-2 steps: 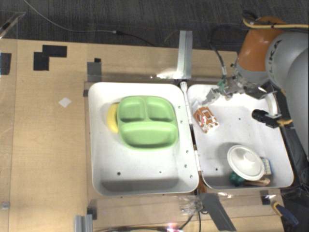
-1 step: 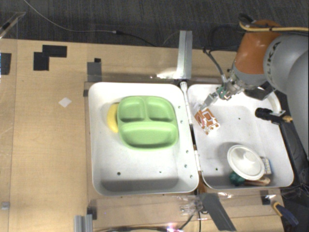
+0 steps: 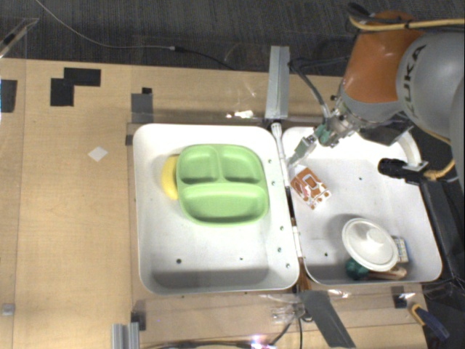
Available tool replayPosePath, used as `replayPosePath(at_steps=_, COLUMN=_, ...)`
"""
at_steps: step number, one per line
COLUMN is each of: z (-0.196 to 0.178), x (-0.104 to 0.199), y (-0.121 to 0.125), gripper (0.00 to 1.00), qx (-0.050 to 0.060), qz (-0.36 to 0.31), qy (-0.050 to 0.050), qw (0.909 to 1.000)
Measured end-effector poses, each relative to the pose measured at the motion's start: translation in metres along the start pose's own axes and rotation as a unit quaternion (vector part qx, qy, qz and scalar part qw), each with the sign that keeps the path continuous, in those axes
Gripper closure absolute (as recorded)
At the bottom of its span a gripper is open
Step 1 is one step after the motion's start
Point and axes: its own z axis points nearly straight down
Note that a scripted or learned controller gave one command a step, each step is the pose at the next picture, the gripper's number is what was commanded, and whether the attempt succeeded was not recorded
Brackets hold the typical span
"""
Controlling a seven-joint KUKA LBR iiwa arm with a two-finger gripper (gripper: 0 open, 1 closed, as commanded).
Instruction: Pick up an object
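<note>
Orange-and-white, and nearest of all the candidates: took the packet [image 3: 310, 187] as the likeliest target. Lay flat on the floor of the right bin [image 3: 414, 209], close to the wall shared with the left bin [image 3: 211, 257].

Saw the main risk in that wall. Hung the claw [image 3: 300, 151] almost over the rim between the two bins, so judged that a straight descent could catch the rim or land on bare floor beside the packet and come up with nothing. Judged also that a flat, thin packet offers little to bite on, and might be pressed down or pushed against the wall and not lifted. Could not tell whether the claw was released or clenched, being too small and slanted at this angle; saw nothing gripped in it.

Placed the packet just below and slightly right of the claw in the camera view, near but apart, not touching as far as could be made out.

Noted further off a white bowl [image 3: 369, 242] toward the near corner of the same bin, with a small teal thing [image 3: 354, 269] touching its edge. Noted a green tray [image 3: 220, 182] in the left bin with a yellow thing [image 3: 168, 178] against its left side, both well apart from the claw across the wall. Rested both bins on the wooden worktop [image 3: 65, 217].
</note>
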Motion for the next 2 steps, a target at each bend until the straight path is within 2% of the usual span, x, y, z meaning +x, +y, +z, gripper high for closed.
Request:
replayPosePath(at_steps=1, z=0.08, x=-0.029, y=-0.068, gripper=0.0, qx=0.002, qz=-0.029, qy=0.001, qw=0.9996)
replayPosePath(at_steps=2, z=0.001, x=-0.016, y=-0.044, gripper=0.0, qx=0.002, qz=0.136, qy=0.001, qw=0.9907)
